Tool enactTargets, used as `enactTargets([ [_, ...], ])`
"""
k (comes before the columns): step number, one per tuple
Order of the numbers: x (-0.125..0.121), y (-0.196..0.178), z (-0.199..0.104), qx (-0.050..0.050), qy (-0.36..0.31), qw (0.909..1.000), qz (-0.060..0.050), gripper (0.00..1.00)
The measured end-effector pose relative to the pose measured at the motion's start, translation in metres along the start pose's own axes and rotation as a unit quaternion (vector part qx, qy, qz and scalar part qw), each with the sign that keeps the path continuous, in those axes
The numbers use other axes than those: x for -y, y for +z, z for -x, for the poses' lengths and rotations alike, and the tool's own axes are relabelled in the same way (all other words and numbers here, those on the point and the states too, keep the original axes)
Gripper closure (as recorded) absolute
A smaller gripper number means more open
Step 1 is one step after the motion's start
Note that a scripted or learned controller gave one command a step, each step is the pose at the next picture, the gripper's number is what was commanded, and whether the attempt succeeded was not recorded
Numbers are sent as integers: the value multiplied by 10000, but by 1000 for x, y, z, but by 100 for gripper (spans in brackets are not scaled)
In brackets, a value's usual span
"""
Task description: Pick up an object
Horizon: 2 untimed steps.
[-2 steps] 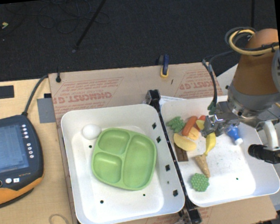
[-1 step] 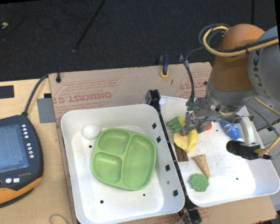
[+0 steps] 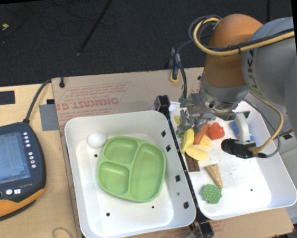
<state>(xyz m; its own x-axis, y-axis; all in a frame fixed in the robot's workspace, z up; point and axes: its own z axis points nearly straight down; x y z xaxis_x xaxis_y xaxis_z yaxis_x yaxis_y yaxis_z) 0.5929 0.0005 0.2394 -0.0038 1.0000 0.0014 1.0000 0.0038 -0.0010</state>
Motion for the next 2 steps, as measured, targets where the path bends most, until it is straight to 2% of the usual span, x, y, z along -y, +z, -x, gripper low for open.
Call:
enactTargets([
  [1, -22, 19, -45, 6, 4, 10000, -8, 100],
  [2, -36, 2, -55, 5, 14, 10000, 0, 100],
])
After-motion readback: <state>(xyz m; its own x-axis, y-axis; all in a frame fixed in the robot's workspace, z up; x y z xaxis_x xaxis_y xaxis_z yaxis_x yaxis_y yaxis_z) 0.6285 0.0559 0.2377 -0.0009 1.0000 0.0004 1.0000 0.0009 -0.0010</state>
